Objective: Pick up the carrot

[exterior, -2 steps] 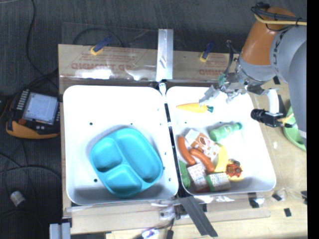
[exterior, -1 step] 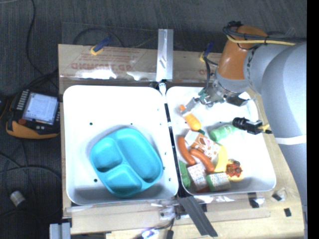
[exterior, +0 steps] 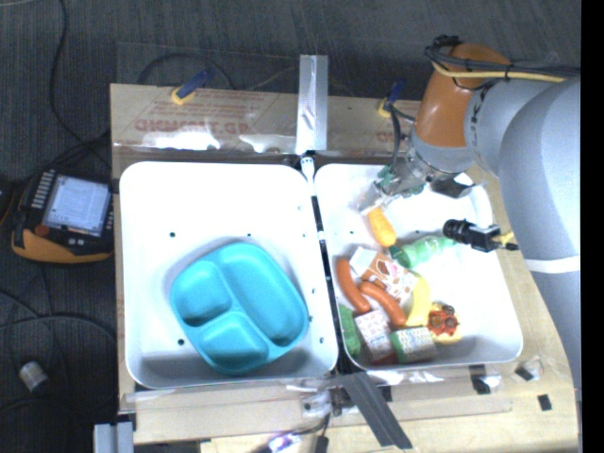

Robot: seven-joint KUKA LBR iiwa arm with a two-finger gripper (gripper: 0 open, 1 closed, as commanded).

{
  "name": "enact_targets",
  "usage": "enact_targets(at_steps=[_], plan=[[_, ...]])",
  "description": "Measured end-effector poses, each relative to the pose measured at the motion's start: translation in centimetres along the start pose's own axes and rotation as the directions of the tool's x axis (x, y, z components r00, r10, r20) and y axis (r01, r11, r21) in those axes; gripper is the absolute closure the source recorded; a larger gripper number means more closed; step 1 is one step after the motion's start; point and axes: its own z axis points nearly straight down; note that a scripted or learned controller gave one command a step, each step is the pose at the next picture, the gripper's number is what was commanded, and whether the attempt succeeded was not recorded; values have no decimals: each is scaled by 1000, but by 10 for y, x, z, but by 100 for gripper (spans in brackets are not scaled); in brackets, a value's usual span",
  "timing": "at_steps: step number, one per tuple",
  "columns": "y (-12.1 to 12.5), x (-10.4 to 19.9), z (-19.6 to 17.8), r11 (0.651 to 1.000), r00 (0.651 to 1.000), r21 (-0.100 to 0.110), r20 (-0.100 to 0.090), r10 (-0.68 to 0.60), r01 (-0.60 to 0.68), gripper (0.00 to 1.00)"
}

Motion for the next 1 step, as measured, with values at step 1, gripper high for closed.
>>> enact_targets(at_steps=[1], plan=[[5,8,-121,999,999,-1,-5,37,-37,100]])
